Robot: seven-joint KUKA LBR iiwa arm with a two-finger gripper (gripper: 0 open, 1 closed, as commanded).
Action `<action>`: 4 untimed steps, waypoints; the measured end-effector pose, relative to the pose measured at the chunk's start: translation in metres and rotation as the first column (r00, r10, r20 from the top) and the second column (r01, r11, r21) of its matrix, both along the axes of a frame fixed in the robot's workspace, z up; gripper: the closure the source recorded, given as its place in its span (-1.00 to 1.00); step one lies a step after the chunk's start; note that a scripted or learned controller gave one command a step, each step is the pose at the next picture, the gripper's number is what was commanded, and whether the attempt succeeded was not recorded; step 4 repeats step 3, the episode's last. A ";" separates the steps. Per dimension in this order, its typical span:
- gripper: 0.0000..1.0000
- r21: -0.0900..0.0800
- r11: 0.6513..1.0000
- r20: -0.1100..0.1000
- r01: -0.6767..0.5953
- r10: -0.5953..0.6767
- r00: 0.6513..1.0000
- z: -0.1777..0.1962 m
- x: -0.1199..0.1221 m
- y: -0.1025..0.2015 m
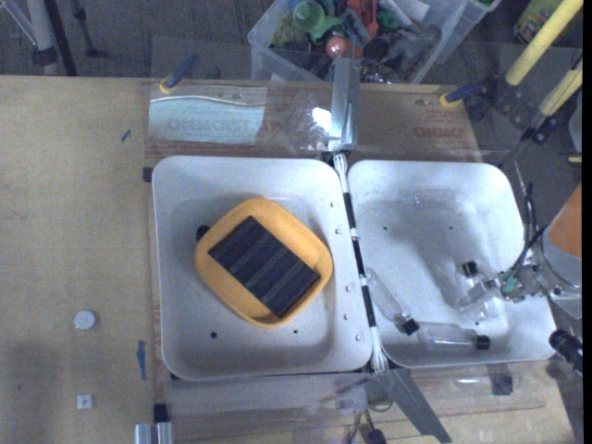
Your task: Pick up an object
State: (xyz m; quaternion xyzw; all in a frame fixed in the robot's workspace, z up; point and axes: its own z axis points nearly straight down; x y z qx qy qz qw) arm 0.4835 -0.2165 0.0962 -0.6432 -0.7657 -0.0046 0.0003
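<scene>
A yellow rounded-square object with a black ribbed panel on top lies tilted in the middle of the left bin. In the right bin, a clear tube with black ends lies near the front wall. A second clear item sits toward the right side. The arm's orange band shows at the right edge of the view. The gripper hangs over the right rim of the right bin, close to the second clear item, with a small green part beside it.
A metal divider strip runs between the two bins. Behind them stands a clear tub of colourful toys. Yellow bars cross the far right corner. A small grey disc lies on the bench at left.
</scene>
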 end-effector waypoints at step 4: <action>-1.00 -0.011 0.999 0.008 0.043 -0.043 0.999 0.003 0.046 0.010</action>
